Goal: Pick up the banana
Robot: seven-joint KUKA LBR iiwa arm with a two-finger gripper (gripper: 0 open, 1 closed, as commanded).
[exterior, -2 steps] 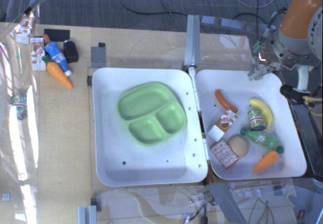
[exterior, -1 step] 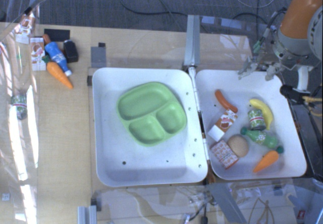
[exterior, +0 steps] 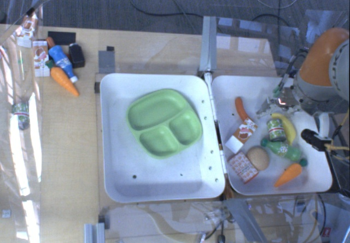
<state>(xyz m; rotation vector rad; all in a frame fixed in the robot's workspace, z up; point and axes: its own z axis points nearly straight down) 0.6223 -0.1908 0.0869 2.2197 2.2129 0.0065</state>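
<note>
- Since the short yellow curved banana [exterior: 289, 128] lies in the right-hand shallow white bin [exterior: 322, 181], toward its 3 o'clock side, the move turns on how it sits from the metal two-finger claw [exterior: 280, 102]: the fruit is just at the claw's 5 o'clock, near but apart from it as far as the slanted view lets me judge
- Its long axis runs roughly from 11 to 5 o'clock, with the bulge facing 3 o'clock
- A small green-labelled can [exterior: 276, 129] presses against the banana's 9 o'clock flank, and a green plastic bottle [exterior: 284, 150] lies touching its lower end, so the free side is the one at 3 o'clock
- Whether the claw is spread or closed I cannot tell; it is small and glary at the wrist's end, and nothing shows between its tips
- My judgement: the claw needs a short shift toward 5 o'clock, turned to close across the fruit's narrow width
</note>
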